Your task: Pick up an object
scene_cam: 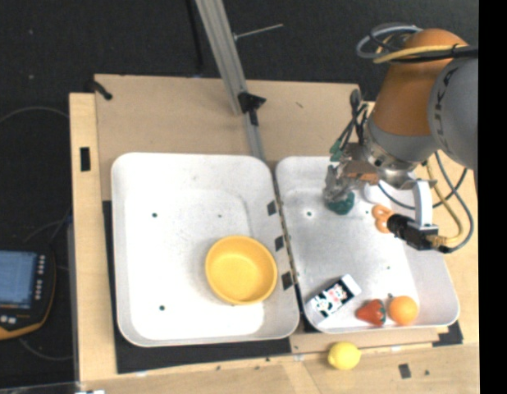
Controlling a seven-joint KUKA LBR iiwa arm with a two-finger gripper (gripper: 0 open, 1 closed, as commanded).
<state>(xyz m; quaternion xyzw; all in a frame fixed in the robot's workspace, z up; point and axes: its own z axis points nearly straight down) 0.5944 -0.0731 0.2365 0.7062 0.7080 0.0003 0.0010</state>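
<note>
Gripper (341, 189) sits low over the right bin (319, 245), toward the bin's 11 o'clock corner. A small teal object (344, 206) lies at the fingertips, touching or just under them. Whether it is actually pinched between the fingers, or how far the fingers are spread, cannot be told from this slanted view.

Other candidates in the right bin: a black-and-white box (334, 295) at 6 o'clock, a red object (370, 311) and an orange fruit (403, 309) side by side at 5 o'clock, a small orange piece (381, 213) at 2 o'clock near the arm's cabling. Left bin (147, 220) holds a yellow bowl (240, 269) at its 4 o'clock. A yellow lemon-like fruit (344, 355) lies outside the bins on the bench, at the scene's 6 o'clock.

Progress, as judged: approach to the teal object looks made; a confirmed grasp and a lift clear of the bin are not yet shown.
</note>
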